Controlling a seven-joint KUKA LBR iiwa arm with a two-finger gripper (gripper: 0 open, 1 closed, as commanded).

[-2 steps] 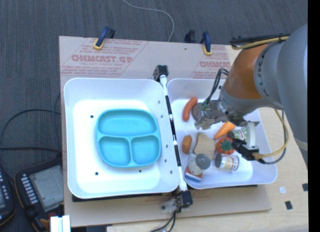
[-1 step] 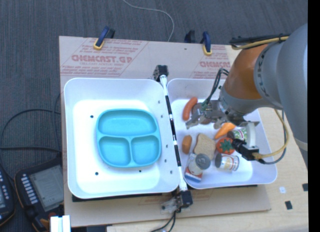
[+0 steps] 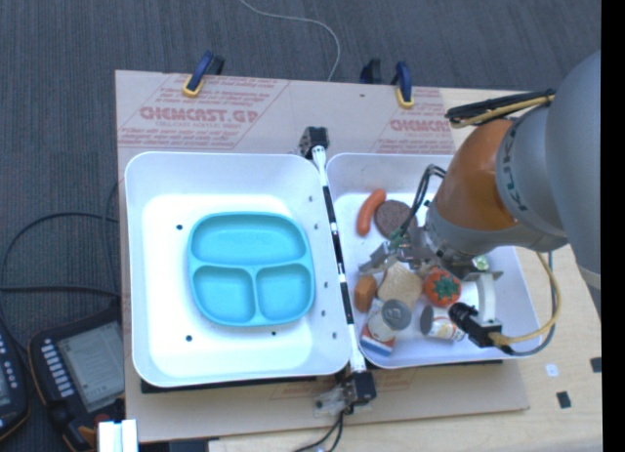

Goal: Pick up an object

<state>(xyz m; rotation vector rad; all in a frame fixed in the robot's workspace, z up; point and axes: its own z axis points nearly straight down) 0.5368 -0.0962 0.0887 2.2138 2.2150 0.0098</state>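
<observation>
Turquoise divided tray [image 3: 252,268] occupies the left bin [image 3: 156,343]. Right of the tray, the right bin [image 3: 522,289] holds small toy foods: sausage [image 3: 370,212], tan bread piece [image 3: 398,286], tomato [image 3: 441,288]. The gripper [image 3: 400,257] sits low over the bread piece; finger state cannot be determined. Items appear light, rigid, smooth; grasp the bread piece across its narrow width.

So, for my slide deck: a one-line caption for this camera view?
KUKA arm's gripper lowered among toy food in the right bin; blue divided tray in the left bin.
</observation>
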